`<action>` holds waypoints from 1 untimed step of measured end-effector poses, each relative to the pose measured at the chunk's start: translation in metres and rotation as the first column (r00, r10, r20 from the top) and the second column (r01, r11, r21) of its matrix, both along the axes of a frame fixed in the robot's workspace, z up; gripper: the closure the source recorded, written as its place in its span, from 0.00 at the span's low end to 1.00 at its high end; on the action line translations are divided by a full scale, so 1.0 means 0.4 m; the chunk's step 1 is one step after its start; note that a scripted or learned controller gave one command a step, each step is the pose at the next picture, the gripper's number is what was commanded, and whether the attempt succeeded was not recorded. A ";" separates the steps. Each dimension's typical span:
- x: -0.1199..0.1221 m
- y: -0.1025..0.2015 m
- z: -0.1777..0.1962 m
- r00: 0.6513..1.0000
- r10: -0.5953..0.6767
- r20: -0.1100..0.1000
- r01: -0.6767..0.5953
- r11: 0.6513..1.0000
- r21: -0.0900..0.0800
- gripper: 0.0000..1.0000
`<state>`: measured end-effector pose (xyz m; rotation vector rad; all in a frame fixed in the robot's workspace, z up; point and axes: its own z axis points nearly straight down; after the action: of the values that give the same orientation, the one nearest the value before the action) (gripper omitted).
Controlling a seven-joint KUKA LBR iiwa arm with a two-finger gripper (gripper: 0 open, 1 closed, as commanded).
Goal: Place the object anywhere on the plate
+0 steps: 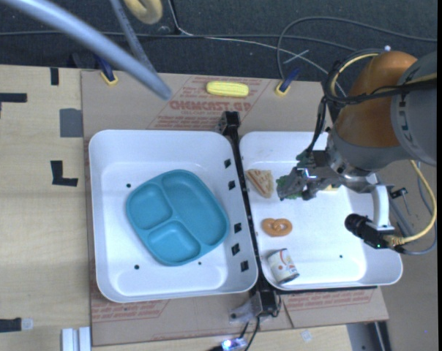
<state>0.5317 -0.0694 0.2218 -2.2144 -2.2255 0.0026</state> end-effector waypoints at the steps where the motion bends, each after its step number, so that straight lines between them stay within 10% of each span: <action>1: 0.044 0.119 -0.022 1.000 0.001 0.000 -0.001 1.000 0.001 1.00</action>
<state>0.5492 -0.0218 0.2131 -2.2132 -2.2266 0.0015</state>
